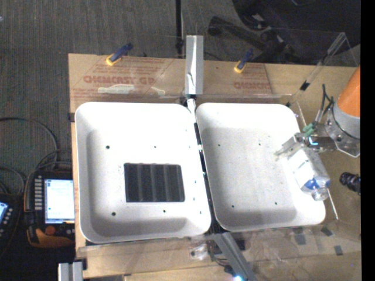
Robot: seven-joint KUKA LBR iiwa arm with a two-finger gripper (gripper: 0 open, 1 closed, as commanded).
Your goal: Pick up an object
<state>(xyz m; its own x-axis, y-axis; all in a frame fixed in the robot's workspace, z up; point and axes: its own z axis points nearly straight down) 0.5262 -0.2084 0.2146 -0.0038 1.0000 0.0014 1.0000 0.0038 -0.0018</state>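
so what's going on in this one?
The arm reaches in from the right, with its claw over the right bin's right side. A clear plastic bottle with a blue cap lies just below it along that bin's right edge. I can't tell that the claw holds anything. The left bin has a dark ribbed tray lying flat in it, untouched.

Orange band (351, 95) showing above wrist, pale grey metal housing sitting beneath. Thin dark cable (324, 101) running alongside. Gripper (293, 147) showing translucent pale fingers, small green and blue spots glowing near base.
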